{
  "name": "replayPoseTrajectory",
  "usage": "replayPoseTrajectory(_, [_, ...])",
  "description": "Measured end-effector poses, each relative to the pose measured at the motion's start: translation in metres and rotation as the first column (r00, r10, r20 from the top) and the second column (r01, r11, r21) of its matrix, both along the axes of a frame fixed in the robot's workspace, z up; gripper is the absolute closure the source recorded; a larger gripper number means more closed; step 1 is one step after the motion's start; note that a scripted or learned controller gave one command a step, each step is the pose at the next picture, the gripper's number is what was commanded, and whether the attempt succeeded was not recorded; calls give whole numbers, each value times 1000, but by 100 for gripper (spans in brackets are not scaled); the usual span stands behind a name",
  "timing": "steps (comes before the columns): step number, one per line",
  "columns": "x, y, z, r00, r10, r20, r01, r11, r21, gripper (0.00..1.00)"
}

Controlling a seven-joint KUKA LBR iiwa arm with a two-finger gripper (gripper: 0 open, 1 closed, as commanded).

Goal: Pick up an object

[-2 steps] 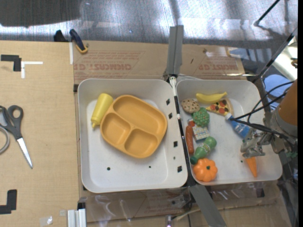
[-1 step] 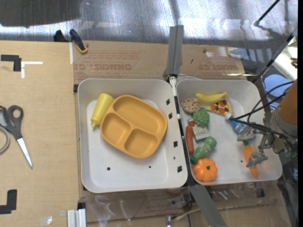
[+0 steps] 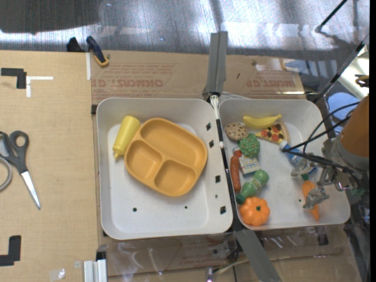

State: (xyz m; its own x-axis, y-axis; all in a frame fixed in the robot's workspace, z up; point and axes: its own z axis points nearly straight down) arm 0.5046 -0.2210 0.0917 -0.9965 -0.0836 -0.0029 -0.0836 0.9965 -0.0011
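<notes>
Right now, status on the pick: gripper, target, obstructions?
Gripper low in right bin, at its right side. Fingers straddle orange carrot; grasp unconfirmed. Pumpkin, pepper sit apart, left of it.

We see the gripper point(image 3: 314, 200) low in the right bin point(image 3: 305, 107), near its right wall and front rim, touching or just over a carrot point(image 3: 310, 194). Left of the jaws, across bare floor, lie a pumpkin point(image 3: 255, 210), a pepper point(image 3: 254, 184) behind it, a small box point(image 3: 249, 165) and a sausage point(image 3: 235, 170) along the left wall. Behind and left of the jaws lie a broccoli point(image 3: 249, 145), a cookie point(image 3: 235, 131), a pizza slice point(image 3: 272, 134) and a banana point(image 3: 262, 120). Far left of the jaws, in the left bin point(image 3: 111, 210), a divided tray point(image 3: 165, 155) rests, with a bottle point(image 3: 125, 135) touching its left edge. Scissors point(image 3: 20, 163) lie on the bench point(image 3: 47, 216) beyond.
</notes>
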Motion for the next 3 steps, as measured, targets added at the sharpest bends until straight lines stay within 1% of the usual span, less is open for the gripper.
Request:
replayPoseTrajectory(1, [2, 0, 9, 1000, 2, 3, -2, 1000, -1, 100])
replayPoseTrajectory(2, [2, 1, 9, 1000, 2, 3, -2, 1000, -1, 0])
replayPoseTrajectory(3, [3, 1, 18, 1000, 3, 6, -2, 1000, -2, 100])
